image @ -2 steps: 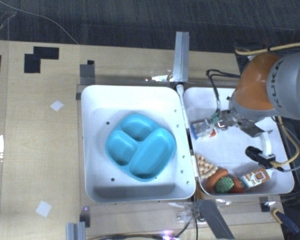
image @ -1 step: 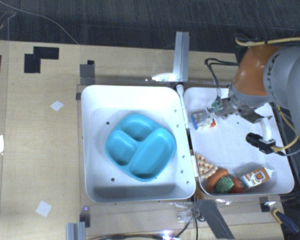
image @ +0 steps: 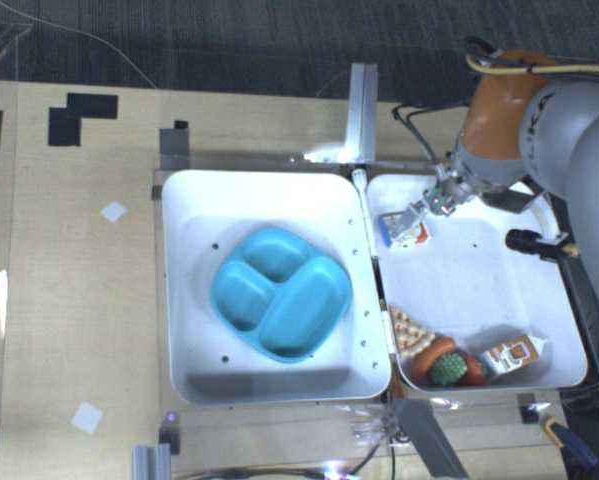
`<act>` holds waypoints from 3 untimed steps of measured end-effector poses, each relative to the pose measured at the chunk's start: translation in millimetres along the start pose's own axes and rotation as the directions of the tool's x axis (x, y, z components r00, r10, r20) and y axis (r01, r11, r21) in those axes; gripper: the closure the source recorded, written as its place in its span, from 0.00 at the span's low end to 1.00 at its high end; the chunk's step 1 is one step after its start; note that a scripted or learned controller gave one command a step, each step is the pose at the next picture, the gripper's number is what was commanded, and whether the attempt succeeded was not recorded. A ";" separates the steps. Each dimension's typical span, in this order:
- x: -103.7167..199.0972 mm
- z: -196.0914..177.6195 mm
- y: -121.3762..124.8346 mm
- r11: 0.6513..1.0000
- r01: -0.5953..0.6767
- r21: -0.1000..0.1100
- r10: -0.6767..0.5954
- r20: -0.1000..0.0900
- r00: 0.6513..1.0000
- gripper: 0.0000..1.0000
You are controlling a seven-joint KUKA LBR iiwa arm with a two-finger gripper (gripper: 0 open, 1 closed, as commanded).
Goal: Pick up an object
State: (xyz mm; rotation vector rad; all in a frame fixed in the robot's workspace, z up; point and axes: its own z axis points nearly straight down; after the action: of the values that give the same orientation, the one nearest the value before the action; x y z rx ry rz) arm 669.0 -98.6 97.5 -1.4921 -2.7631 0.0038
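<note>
gripper [image: 415, 218] over small carton [image: 401, 231] near right bin's [image: 539, 298] far-left corner

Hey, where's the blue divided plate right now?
In the camera view the blue divided plate lies in the middle of the left bin, across the divider from the food items clustered in the right bin's near corner.

Bins [image: 194, 268] white; divided plate [image: 279, 293] light blue; carton [image: 511, 355] orange and white; small packet [image: 401, 230] blue and white; arm [image: 559, 128] grey, orange band; bench [image: 69, 298] pale wood
</note>
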 end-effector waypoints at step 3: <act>9.2 -30.0 -15.0 0.991 -0.131 -0.010 0.131 0.004 0.991 0.00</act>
State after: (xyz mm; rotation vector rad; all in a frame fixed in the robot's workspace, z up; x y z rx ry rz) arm 651.5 -99.1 127.6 -1.6754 -2.6664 -0.0056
